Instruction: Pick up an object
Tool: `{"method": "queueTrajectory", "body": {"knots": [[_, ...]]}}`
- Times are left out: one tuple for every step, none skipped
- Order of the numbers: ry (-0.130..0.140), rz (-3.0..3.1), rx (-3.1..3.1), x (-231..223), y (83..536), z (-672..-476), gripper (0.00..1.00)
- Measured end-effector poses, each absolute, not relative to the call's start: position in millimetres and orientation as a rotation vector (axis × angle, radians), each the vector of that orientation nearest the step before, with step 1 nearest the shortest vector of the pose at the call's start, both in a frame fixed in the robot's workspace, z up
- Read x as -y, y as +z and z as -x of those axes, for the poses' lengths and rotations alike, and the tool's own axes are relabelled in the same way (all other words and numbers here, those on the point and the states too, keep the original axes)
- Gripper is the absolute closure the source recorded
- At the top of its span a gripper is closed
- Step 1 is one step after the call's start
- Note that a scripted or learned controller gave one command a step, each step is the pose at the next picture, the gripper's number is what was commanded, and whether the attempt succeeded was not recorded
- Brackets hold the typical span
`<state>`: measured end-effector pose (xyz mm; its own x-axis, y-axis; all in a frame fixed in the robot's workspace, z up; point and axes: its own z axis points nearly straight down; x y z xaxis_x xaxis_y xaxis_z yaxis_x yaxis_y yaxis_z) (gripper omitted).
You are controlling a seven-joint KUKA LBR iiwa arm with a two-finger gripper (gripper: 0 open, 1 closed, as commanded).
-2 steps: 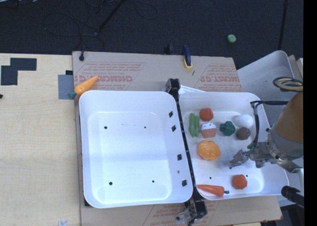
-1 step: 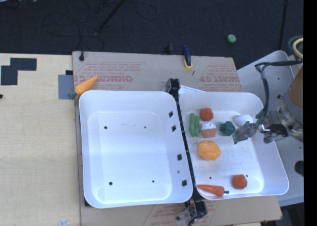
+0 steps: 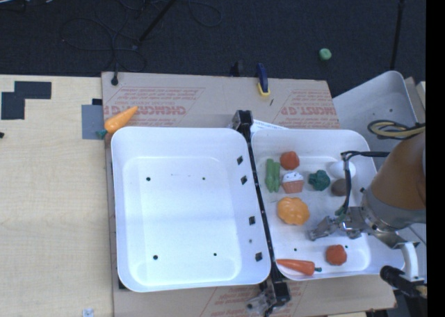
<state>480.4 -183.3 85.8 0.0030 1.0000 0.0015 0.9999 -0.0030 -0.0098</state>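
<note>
from above, the surface [image 3: 49,190] carries two shallow white bins side by side on a sheet of cardboard [image 3: 188,100]. the left bin [image 3: 125,169] shows bare white floor with a few small dark holes. the right bin [image 3: 313,143] holds a scatter of toy food: a green pickle-like piece [image 3: 272,174] standing next to a cupcake [image 3: 293,182], a red tomato-like piece [image 3: 290,160] just above the cupcake, a dark green broccoli piece [image 3: 319,180] to the right of it, a small brown piece [image 3: 338,187] near a white round piece [image 3: 340,169], a yellow-orange pepper-like piece [image 3: 293,210] near the bin's middle, a red strawberry-like piece [image 3: 336,255] near the lower edge, and an orange carrot [image 3: 297,265] lying along the lower rim. the arm [image 3: 400,183] comes in from the right with its orange band over the right bin. its end effector [image 3: 327,228] sits low in the right bin, between the pepper-like piece and the strawberry-like piece, with the metal fingers [image 3: 318,230] spread apart and nothing visibly between them; it is apart from both pieces. outside the bins, a second orange carrot [image 3: 119,119] lies on the cardboard just past the left bin's upper left corner, a blue and yellow clamp [image 3: 263,79] grips the cardboard's far edge, and a small green ball [image 3: 325,53] rests on the dark floor [image 3: 208,17] beyond.
</note>
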Motion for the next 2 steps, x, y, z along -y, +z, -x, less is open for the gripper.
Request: {"method": "queueTrajectory", "body": {"knots": [[-0.008, 2.214, 2.232, 136, 88, -603.8, 0.0], [-0.001, 2.224, 2.223, 215, 89, -645.9, 0.0]]}}
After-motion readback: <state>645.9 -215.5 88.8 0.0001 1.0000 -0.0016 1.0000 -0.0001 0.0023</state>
